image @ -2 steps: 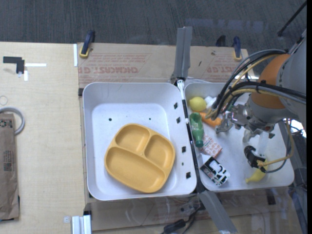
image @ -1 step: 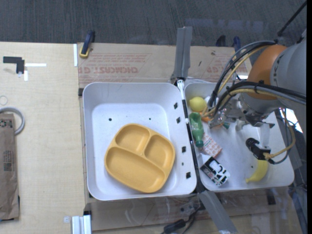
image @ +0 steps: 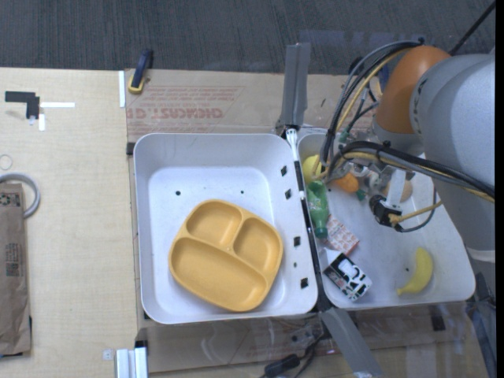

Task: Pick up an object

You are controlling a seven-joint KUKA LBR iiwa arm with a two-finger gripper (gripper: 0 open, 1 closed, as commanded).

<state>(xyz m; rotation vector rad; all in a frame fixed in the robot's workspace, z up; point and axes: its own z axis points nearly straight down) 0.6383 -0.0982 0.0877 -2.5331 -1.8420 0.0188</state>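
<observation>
My gripper [image: 368, 181] hangs low over the back of the right bin [image: 453, 286], under a tangle of cables. Close to its left lie an orange object [image: 344, 183] and a yellow round fruit [image: 313, 165]. A green bottle [image: 317, 207] lies along the bin's left wall. In front of it are a pink checkered packet [image: 340, 234] and a black and white object [image: 347, 276]. A banana [image: 417, 272] rests at the front right. Whether anything sits in the gripper is hidden by the wrist and cables.
The left bin [image: 157, 211] holds a yellow divided plate [image: 227, 254]. A brown paper bag [image: 12, 266] lies on the bench at far left. A blue and yellow tool [image: 141, 71] lies behind the left bin.
</observation>
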